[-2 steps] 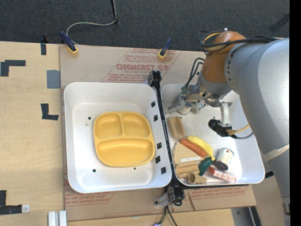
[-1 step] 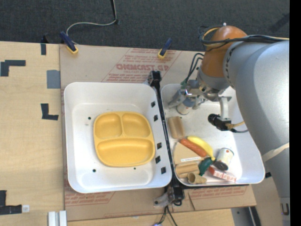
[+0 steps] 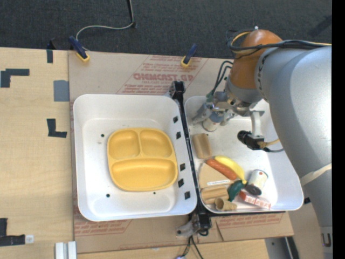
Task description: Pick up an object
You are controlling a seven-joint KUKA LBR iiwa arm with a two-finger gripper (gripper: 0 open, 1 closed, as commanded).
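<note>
Reaching in from the right, grey arm [image 3: 302,107] with orange band puts the pincer [image 3: 214,114] low over the top-left corner of the right bin [image 3: 280,196], close by the black divider between bins; can't tell if it's spread or pressed together, nothing visibly pinched. Left bin [image 3: 86,161] sits left of pincer, yellow sectioned plate [image 3: 142,158] inside it, down-left and well apart. Pickable stuff is all below pincer in right bin: tan block [image 3: 201,144] just beneath it, banana [image 3: 232,166] and carrot [image 3: 220,167] further down touching, small can [image 3: 257,179] lower right, wooden pieces [image 3: 215,193] near the bottom rim
</note>
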